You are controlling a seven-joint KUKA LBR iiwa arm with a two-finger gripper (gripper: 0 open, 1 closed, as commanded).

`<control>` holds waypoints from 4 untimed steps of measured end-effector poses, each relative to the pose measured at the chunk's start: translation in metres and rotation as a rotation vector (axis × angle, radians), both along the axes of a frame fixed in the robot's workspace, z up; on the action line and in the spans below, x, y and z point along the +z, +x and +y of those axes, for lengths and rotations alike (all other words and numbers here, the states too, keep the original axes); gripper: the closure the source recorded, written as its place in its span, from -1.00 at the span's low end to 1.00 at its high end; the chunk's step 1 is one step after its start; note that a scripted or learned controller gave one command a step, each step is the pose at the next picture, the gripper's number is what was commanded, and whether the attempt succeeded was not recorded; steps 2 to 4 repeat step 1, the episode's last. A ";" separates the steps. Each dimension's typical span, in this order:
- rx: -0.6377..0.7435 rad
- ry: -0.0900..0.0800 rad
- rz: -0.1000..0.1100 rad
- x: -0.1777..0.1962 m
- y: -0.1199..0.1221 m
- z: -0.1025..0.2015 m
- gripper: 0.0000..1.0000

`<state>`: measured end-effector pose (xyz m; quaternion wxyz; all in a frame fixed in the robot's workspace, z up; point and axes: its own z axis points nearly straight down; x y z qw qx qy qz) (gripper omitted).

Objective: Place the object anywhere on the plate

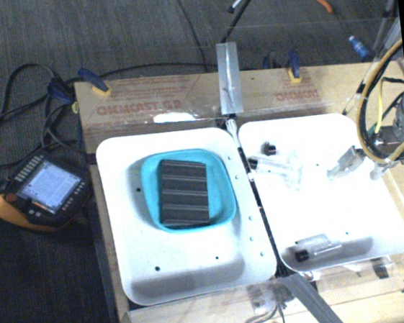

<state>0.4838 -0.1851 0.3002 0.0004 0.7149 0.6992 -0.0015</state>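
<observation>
A dark grey ridged block (184,192) lies flat on the blue plate (223,191), roughly at the plate's middle and slightly tilted. The plate rests in the left white bin (125,253). Nothing touches the block or hangs above it. At the right edge, yellow and black cables (374,112) and a bit of grey hardware (402,134) hang over the right bin's outer rim.
The right white bin (383,223) holds a small black-capped clear piece (268,147), a clear piece (284,168), a pale grey piece (343,161) and a clear tube (317,247) near the front wall. A teach pendant (42,191) lies left of the bench.
</observation>
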 end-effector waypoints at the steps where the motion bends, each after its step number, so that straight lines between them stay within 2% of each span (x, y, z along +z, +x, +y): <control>1: -0.167 0.002 0.002 -0.080 -0.001 0.068 -1.00; 4: -0.167 0.002 0.002 -0.080 -0.001 0.068 -1.00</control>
